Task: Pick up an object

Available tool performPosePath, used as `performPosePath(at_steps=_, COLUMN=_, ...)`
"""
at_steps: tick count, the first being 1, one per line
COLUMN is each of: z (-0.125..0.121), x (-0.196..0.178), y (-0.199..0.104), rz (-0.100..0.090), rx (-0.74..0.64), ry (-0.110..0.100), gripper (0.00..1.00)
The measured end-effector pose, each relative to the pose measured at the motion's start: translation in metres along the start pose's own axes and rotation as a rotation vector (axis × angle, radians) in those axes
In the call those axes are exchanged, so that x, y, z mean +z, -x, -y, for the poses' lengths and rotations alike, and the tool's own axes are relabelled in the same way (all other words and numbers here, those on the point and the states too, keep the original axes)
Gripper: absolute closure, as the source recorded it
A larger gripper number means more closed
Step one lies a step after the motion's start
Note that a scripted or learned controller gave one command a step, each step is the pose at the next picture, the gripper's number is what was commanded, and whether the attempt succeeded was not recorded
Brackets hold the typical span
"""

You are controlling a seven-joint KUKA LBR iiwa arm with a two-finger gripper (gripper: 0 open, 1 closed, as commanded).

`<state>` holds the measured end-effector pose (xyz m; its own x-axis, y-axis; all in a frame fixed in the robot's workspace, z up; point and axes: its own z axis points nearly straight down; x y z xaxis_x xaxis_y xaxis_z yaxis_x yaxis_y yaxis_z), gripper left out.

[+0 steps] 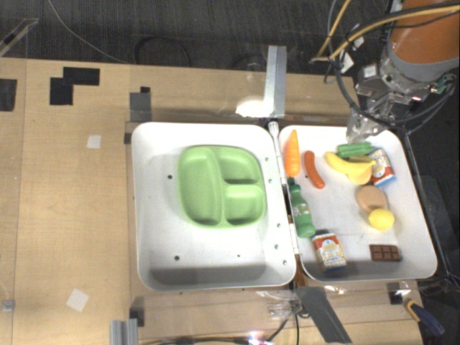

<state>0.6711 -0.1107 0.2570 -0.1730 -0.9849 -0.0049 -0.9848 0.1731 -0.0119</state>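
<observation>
Left side of the frame is the left bin (151, 192), and it's got just a green divided tray (219, 185) sitting in the middle. Moving right, the right bin (420, 254) has all the pickable stuff: an orange carrot (291, 153) and a green bottle (300, 210) along its left wall, a red sausage (313, 169), a small carton (329, 250), then a banana (348, 166) with something green (353, 149) just above it, a can (382, 168), a brown round thing (371, 197), a lemon (381, 219) and a chocolate bar (384, 252).

Progress-wise, I'd say nothing's been picked yet; everything is lying in the bin. The gripper (365, 126) sits at the upper right, over the bin's top edge near the green item, carrying nothing.

Honestly can't tell if the claw is open or closed, it's a blurry tangle with cables. The arm is cut off by the frame's top right.
</observation>
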Motion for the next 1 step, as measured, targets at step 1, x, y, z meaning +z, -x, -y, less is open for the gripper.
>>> performPosePath(at_steps=1, z=-0.0025, x=0.0259, y=0.0095, rz=0.001, rx=-0.067, ry=0.003, gripper=1.0)
